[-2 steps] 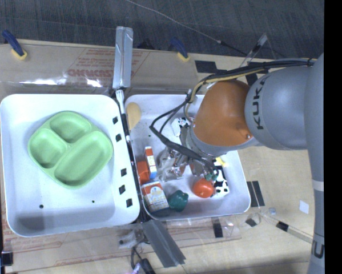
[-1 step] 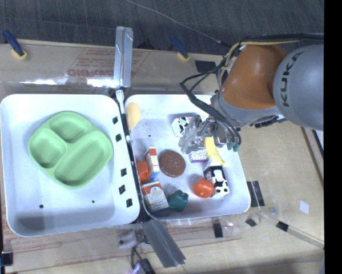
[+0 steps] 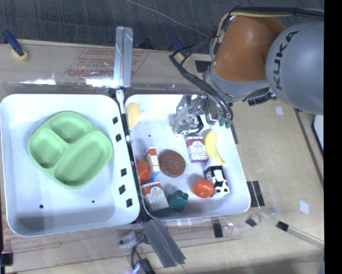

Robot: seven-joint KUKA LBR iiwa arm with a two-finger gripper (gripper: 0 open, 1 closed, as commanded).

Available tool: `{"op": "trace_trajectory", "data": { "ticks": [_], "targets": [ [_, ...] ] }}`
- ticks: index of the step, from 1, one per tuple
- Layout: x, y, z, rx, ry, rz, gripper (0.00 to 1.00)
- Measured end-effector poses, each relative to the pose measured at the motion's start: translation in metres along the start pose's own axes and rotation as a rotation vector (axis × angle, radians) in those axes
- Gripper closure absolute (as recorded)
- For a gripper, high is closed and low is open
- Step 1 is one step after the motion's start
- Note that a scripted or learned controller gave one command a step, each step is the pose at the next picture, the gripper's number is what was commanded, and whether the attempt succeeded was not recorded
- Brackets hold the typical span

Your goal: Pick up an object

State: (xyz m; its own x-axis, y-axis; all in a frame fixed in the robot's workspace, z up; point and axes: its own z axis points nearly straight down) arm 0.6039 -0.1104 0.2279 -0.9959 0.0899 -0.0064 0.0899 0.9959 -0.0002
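Objects for the picking lie crowded in the right bin: a small red-and-white carton sits nearest the gripper, just below it, with a banana touching its right side. We judge the carton to be the likeliest target, since the gripper hangs over the bin's upper middle, just above the carton's top edge. We cannot tell from this slanted view whether the pincer is released or clenched; nothing shows between its metal parts, so we do not count anything as held.

Outward from the carton, a brown round disc lies to its left, and beyond that a second small carton and an orange block against the bin's left wall. Lower down sit a black-and-white cow figure, a red-orange tomato-like piece, a green piece and another carton. A yellow-orange piece rests alone in the upper left corner.

To do this step well, we would centre over the carton and close across its narrow sides, keeping clear of the banana so that it is not pinched along. We would descend straight, because a skewed approach probably nudges the carton into the disc. The left bin holds a green divided plate, well apart from all this.
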Motion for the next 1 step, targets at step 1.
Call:
{"op": "trace_trajectory", "data": {
  "ticks": [1],
  "targets": [
    [-0.0252,0.0464,-0.0037,0.000,0.004,0.038,1.00]
  ]
}}
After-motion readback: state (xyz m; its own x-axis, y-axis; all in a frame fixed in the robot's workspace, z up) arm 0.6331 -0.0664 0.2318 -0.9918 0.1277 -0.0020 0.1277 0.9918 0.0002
